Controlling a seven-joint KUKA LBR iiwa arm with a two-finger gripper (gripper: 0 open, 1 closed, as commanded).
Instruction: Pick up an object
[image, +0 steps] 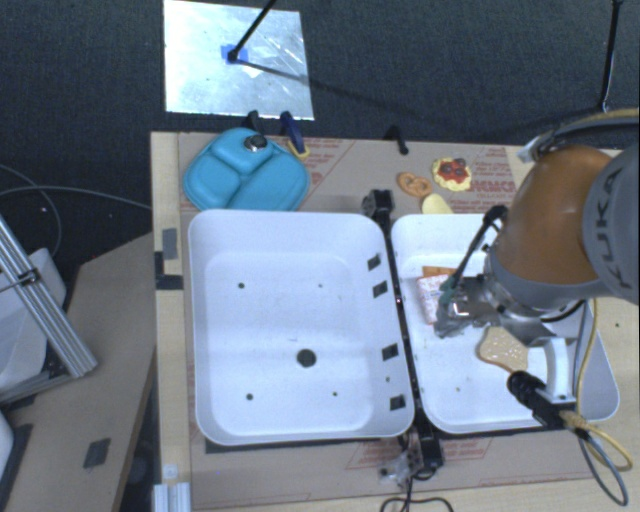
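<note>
My gripper (456, 312) is down inside the right white bin (452, 405), on top of a clear plastic packet with an orange strip (430, 287) near the bin's left wall. A tan toast-shaped piece (499, 350) lies just to the right of the gripper, partly under the arm. The large grey and orange wrist covers much of the bin's right half.
The left white bin (290, 325) sits beside it, with a dark divider bar (398, 320) between the two. Behind the bins lie a blue tray (246, 172), a yellow piece (436, 205), a small cookie (413, 184) and a red-topped round toy (452, 173). Cables trail at the front right.
</note>
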